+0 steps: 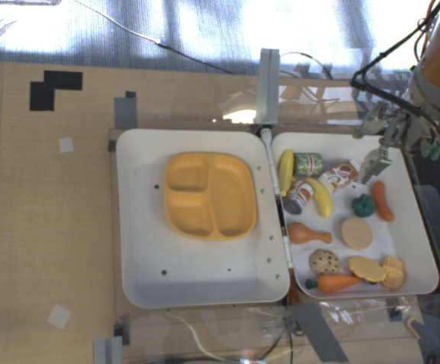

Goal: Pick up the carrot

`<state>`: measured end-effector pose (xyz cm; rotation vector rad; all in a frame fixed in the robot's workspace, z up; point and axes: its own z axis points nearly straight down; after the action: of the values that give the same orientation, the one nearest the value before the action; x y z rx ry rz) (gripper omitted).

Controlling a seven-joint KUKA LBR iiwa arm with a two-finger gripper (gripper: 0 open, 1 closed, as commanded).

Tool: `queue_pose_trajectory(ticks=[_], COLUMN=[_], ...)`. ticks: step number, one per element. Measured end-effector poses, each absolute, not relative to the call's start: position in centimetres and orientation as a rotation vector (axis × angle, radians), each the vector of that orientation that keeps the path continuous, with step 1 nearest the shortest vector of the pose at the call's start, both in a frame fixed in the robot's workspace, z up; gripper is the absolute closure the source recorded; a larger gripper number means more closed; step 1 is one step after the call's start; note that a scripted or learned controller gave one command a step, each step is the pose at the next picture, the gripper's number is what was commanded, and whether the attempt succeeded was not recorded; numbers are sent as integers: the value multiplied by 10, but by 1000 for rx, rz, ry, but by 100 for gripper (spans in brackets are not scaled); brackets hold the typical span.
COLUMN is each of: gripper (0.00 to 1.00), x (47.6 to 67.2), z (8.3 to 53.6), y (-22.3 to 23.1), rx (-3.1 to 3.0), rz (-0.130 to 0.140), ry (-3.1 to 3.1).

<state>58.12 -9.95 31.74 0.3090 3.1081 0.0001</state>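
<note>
Leftmost, the shallow white left bin carries a yellow plastic divided plate near its middle, with three compartments. Across the centre divider, the shallow white right bin holds everything else. Along its left edge a yellow banana stands lengthwise, with a small green-labelled can just beside it and a red-and-white can below, tipped on its side. A second, curved banana lies next to that can. Lower down sits a tan chicken drumstick, then a speckled round cookie. The orange carrot lies flat along the bin's near edge, close to the near left corner, its point toward the right and touching a flat golden-brown chip. A pale round biscuit rests mid-bin, a dark green pepper above it, a red sausage beside that. My gripper hangs over the far right part of this bin, well apart from the carrot; whether it is spread or closed I cannot tell.
</note>
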Motion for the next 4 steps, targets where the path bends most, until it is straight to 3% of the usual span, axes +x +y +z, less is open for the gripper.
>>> queue_pose_trajectory(ticks=[1, 2, 3, 4], gripper=[0, 0, 0, 0], x=[542, 501, 490, 489], z=[277, 187, 229, 280], y=[-73, -78, -6, -73], rx=[506, 115, 527, 414], rz=[2, 1, 6, -1], ry=[3093, 3134, 3086, 3102])
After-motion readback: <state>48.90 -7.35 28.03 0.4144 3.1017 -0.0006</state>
